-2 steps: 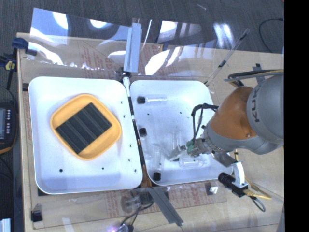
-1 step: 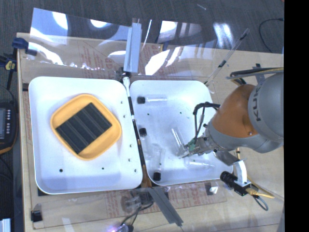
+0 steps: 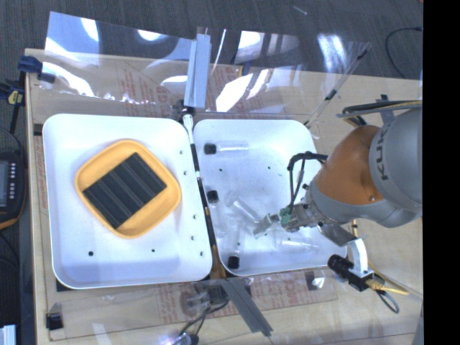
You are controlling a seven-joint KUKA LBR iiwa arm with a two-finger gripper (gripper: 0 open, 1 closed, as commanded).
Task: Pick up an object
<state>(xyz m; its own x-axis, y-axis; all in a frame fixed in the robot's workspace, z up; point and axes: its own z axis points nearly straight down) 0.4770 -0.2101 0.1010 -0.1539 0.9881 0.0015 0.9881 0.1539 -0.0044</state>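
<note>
Tool (image 3: 277, 222) hangs low in the right bin (image 3: 251, 131), lower right of frame, jaw state unclear; best lowered squarely over one clear item (image 3: 244, 210).

Yellow-orange pad (image 3: 128, 187) with rounded corners and a dark ribbed rectangular panel on top: lies flat, rotated askew, centre-left in the left bin (image 3: 57, 257). Clear plastic items (image 3: 248, 218), possibly tubes or vials, lie scattered across the right bin (image 3: 248, 129), mostly near its middle; outlines too faint to count. One clear tube (image 3: 231, 146) lies far-left in that bin.
</note>
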